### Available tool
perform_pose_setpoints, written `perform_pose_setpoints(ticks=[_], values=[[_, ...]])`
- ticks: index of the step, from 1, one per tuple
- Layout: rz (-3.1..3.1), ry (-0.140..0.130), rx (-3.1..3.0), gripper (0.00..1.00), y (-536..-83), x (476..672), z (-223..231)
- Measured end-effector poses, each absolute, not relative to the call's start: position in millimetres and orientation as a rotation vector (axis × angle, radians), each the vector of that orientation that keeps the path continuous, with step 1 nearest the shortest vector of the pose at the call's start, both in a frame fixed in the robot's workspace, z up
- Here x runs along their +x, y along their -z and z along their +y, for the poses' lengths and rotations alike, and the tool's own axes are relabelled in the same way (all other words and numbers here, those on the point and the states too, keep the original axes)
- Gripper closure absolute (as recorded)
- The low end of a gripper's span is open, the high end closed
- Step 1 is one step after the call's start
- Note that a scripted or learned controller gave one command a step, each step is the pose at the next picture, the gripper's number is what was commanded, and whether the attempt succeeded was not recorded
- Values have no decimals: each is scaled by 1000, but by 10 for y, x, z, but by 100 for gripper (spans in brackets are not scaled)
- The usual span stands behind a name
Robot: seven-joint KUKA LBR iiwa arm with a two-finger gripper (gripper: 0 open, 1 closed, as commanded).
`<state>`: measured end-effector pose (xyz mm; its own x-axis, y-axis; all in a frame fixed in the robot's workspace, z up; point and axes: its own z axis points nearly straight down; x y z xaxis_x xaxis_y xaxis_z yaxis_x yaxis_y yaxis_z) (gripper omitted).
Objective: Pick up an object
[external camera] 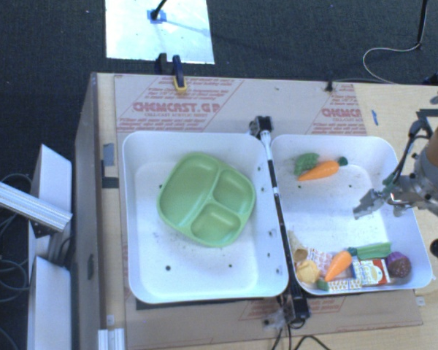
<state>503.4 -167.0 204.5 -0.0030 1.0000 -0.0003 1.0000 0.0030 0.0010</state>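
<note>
Jaws: the jaws (370, 203) hang over the right bin (317, 217), toward its 3 o'clock side; I cannot tell if they are spread or pressed together, and nothing shows between them.
Nearest things: a pile at the bin's 6 o'clock edge, with a small carrot (338, 264), a green stick (373, 251), a purple ball (399, 265) and flat packets (365, 274), all touching or overlapping.
Other carrot: a bigger carrot (320, 168) lies alone at 12 o'clock of the bin, well apart from the jaws.
Risk: in my judgement, a descent here meets bare floor; in the pile, crowding may push things aside.
Arm: it enters from 3 o'clock, wrist bent down over the bin.
Left bin: a green plate (206, 198) lies in the left bin (146, 261).
</note>
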Motion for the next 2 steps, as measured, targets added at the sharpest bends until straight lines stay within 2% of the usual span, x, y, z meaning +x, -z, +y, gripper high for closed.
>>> perform_pose_setpoints(ticks=[1,2], values=[[2226,1,2218,0,-827,6523,-1699],[2222,-2,2218,0,-1363,5659,-1446]])
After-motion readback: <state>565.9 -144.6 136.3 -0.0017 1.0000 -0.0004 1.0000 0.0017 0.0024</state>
